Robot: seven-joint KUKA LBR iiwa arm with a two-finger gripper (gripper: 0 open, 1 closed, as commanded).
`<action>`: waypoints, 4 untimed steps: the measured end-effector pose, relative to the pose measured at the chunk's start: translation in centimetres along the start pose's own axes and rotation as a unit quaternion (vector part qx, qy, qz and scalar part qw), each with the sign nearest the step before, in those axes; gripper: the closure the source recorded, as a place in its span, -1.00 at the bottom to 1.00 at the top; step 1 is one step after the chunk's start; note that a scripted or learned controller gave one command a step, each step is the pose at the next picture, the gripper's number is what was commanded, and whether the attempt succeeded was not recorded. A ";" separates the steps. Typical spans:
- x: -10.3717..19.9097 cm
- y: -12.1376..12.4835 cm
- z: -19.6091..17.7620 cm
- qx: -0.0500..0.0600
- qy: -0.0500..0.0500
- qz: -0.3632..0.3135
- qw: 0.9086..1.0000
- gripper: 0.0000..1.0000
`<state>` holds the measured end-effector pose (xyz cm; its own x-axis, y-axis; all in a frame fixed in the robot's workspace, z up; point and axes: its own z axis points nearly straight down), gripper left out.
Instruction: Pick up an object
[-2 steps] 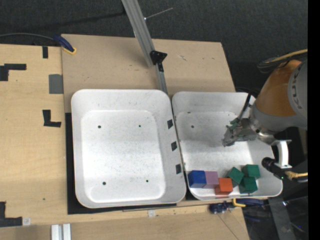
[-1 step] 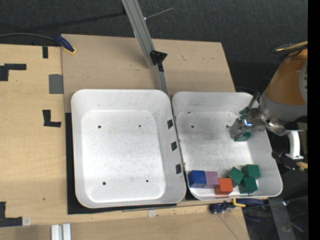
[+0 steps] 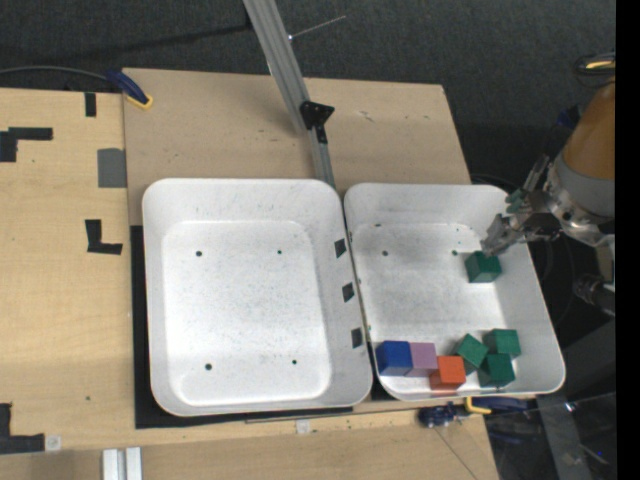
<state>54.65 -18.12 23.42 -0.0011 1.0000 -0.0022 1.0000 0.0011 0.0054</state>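
A single camera looks down at a slant on a wooden bench carrying two shallow white bins side by side. The left bin sits at about nine o'clock from the picture's centre; the right bin sits at about three o'clock, the two touching along their inner rims. A grey arm with an orange band reaches in from three o'clock, its wrist tilted down over the right bin's far right rim, likely so the gripper can come at a block from above and from the side. A lone green block lies on the right bin's floor near the right wall, at about five o'clock from the gripper and just beside its tips; it appears to be the thing being gone for, as it stands well apart from the others and is easy to reach. The fingers look narrow and dark, but whether they are parted or closed cannot be told, and the block does not sit between them. At six o'clock in the right bin, huddled against the near wall, lie a blue block, a lilac block, an orange block and three more green blocks. A slim metal pole slants up toward twelve o'clock, probably a stand.
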 end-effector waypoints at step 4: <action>16.6 -0.5 -0.4 0.003 0.002 -0.003 1.000 1.00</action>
<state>54.10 -1.55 23.74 -0.0066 1.0000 0.0019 1.0000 0.0066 -0.0013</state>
